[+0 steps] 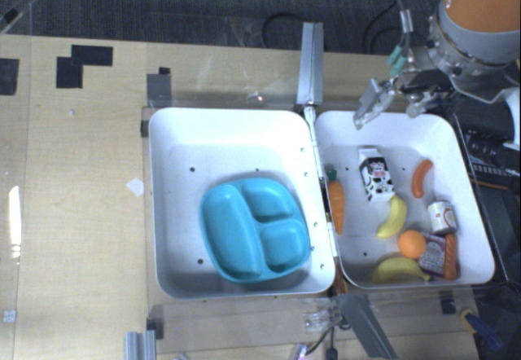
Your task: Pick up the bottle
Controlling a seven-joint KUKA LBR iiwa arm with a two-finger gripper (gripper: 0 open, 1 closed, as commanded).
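So, going left to right: the left bin (163, 187) was taken up mostly by a blue divided plate (255, 230), nothing task-related there. In the right bin (456, 147), a carrot (335, 205) was tucked along the left wall. Just right of it the bottle (375, 175) was lying flat, a small white one with a black-and-white cow print, near the middle of the bin's upper half and not touching anything else. Further right a sausage (420, 177) was seen. Below that were a banana (393, 217), a small can (442, 216), an orange (412, 244), a second banana (398, 270) and a dark packet (440, 256), all bunched toward the lower right corner.

The gripper (394, 103) was held over the bin's far rim, fingers spread apart with nothing between them, a bit up and right of the bottle.

Looks like the approach step, tbh; no grasp had been made yet. For the next move, the gripper would need to be brought down and slightly left, lined up across the bottle's narrow side, then closed.
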